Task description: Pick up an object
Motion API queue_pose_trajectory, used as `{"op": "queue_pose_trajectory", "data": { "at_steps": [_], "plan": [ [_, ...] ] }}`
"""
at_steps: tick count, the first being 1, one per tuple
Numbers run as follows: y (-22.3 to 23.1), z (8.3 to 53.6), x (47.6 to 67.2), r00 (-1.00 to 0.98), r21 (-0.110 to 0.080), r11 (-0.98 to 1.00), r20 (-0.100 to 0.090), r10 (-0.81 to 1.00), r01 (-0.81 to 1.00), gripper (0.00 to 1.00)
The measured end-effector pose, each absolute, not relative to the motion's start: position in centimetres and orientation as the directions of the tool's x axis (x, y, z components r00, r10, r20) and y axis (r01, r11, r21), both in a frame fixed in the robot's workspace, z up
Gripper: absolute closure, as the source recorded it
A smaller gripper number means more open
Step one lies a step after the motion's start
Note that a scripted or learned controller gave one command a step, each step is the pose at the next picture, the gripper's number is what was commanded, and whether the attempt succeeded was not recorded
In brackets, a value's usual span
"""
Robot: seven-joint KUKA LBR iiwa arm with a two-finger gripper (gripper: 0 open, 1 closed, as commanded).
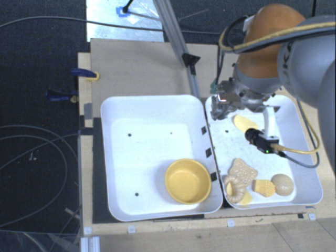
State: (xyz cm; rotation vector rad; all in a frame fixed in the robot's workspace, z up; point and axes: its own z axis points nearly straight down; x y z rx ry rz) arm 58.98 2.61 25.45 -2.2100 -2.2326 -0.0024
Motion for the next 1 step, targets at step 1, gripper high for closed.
{"op": "queue_pose_trajectory", "data": {
  "at_steps": [1],
  "plan": [
    [8.21, 25.53, 60.54, -0.011, 0.003, 0.011, 0.002, 1.000, 1.000, 1.00]
  ]
}}
